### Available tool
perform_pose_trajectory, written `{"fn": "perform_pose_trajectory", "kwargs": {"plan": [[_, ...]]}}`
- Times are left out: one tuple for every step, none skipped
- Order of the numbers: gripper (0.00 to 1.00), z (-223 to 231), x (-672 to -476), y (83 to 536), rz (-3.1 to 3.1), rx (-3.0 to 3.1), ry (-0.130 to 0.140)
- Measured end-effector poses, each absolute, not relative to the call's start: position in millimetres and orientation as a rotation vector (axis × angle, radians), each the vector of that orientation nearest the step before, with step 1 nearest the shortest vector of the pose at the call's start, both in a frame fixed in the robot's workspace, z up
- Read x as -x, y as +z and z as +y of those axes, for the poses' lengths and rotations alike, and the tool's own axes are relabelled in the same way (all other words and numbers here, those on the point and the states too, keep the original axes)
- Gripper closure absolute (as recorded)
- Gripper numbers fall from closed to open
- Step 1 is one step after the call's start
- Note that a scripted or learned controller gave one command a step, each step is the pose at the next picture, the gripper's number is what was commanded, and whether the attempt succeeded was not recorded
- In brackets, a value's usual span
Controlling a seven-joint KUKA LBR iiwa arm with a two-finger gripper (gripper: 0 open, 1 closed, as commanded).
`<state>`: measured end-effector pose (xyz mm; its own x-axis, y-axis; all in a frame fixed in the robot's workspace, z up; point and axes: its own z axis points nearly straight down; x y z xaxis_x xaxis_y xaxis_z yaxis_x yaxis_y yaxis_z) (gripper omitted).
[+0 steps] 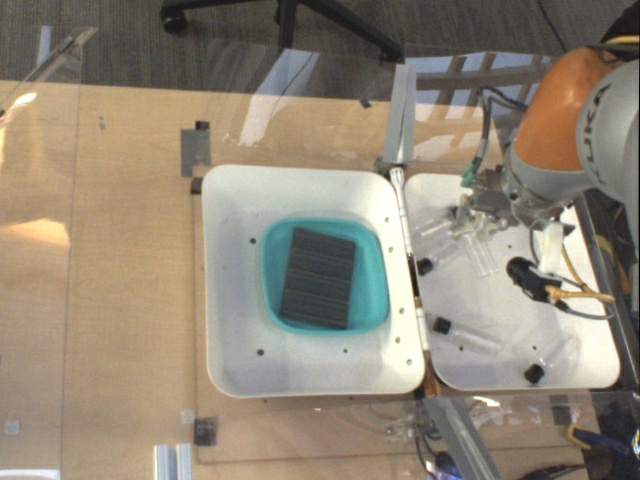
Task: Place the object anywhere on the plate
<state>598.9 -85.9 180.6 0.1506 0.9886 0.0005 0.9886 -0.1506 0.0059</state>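
A dark grey ribbed rectangular object [319, 277] lies flat on the teal plate [374, 288], roughly at its middle. The plate sits in the left white bin [228, 298]. My gripper [456, 247] hangs over the upper left part of the right white bin [590, 353], well to the right of the plate. Its clear fingers [436, 229] are spread open with nothing between them. The grey and orange arm [565, 118] reaches in from the right.
A black and yellow cable [545, 283] trails from the wrist across the right bin. Small black pieces [440, 324] lie on that bin's floor. A metal post [400, 118] rises behind the seam between the bins. Bare wooden bench [100, 268] spreads to the left.
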Motion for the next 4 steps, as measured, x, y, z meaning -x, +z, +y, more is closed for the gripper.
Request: {"fn": "perform_pose_trajectory", "kwargs": {"plan": [[1.00,-22.7,-546.7,196.3,2.249,-2.190,0.006],[1.00,46.4,-559.2,200.5,2.221,-2.217,0.008],[0.00,46.1,-559.2,200.6,2.220,-2.217,0.009],[0.00,-7.5,-535.5,184.8,2.199,-2.239,0.006]]}}
